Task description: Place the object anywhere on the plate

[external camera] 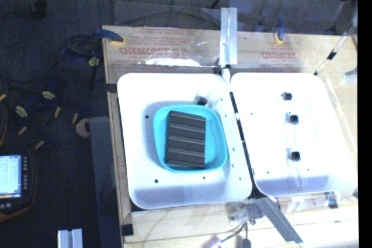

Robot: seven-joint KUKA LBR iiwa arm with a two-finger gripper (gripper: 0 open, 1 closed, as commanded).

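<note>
Inside left bin (136, 183): blue plate (218, 145), dark ribbed block (186, 139) lying flat on it, roughly centred, well within rim. Placement judged done. Right bin (325, 177) holds three small dark bits. Fingers' state: cannot tell. Best move: leave block undisturbed, keep arm clear.

We count two white bins — a left bin (136, 183) and a right bin (325, 125) — side by side. One blue plate (218, 145) lies in the left, bearing one dark ridged block (186, 139). Three small black knobs (293, 119) dot the right.
</note>
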